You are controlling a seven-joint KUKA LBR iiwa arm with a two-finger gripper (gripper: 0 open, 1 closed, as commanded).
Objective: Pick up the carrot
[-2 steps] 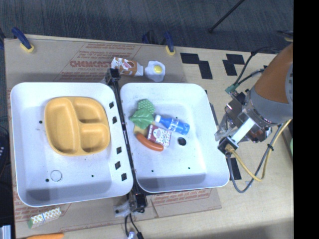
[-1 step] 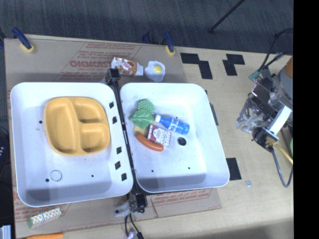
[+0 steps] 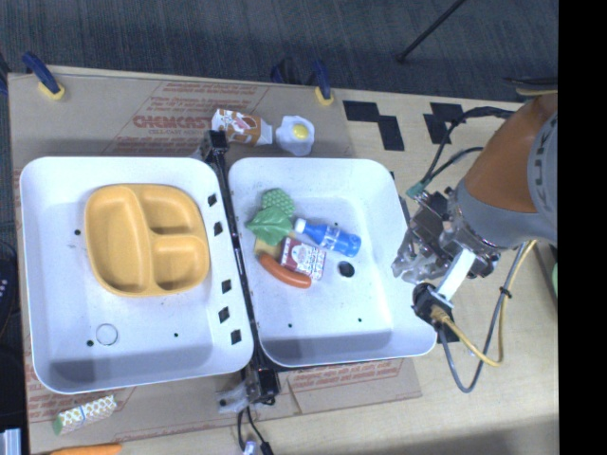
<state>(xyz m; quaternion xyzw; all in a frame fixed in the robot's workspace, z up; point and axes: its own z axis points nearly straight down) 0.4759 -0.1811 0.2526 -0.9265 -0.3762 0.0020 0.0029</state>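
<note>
Gripper (image 3: 417, 263) hangs off the right bin's (image 3: 379, 335) rim.
Finger state unclear; carrot (image 3: 285, 272) touches the carton (image 3: 303, 255), risking a mis-grab.

The tool (image 3: 410, 259) is too blurred to read, and the carrot (image 3: 285, 271) lies partly under a carton (image 3: 303, 256)

left bin (image 3: 38, 282): tray (image 3: 147, 237) upper centre | right bin (image 3: 375, 335): carrot (image 3: 285, 272) below leafy toy (image 3: 272, 216), bottle (image 3: 327, 236) right | gripper (image 3: 417, 259) right of bins

The orange carrot (image 3: 285, 271) lies flat in the right bin (image 3: 379, 325), mid-floor.
</note>
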